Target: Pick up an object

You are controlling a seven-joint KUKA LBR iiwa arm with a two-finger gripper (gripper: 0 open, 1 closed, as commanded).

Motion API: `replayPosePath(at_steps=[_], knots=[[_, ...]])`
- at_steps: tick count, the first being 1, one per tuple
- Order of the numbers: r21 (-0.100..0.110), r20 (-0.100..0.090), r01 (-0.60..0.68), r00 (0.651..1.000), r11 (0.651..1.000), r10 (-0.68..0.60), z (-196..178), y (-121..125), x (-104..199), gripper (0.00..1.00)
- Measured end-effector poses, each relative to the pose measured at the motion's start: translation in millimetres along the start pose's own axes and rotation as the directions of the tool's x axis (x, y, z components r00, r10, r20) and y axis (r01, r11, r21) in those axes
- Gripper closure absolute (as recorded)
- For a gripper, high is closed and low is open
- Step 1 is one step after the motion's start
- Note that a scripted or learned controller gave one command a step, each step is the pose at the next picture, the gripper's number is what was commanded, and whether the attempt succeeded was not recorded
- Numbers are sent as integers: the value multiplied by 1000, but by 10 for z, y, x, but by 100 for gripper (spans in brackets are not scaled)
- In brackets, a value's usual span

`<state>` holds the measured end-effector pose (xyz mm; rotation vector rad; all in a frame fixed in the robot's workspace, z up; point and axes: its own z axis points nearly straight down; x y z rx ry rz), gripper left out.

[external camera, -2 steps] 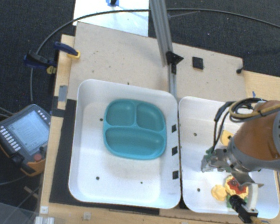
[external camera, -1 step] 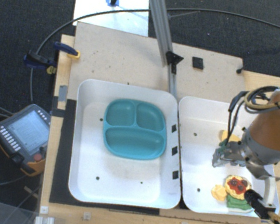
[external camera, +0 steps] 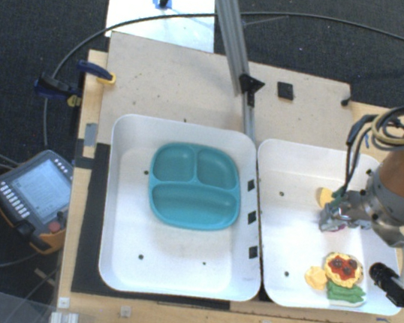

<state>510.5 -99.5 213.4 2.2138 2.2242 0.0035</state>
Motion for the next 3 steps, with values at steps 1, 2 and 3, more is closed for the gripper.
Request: replayPosePath(at_steps=[1,2,3], knots=[[2,-1,2,1000,1000,-2,75,-1,506,100],[3,-2,4,1000,1000,-4,114,47,1078,100],[3,-3,4,1000,1000,-4,139,-15,1586,100]])
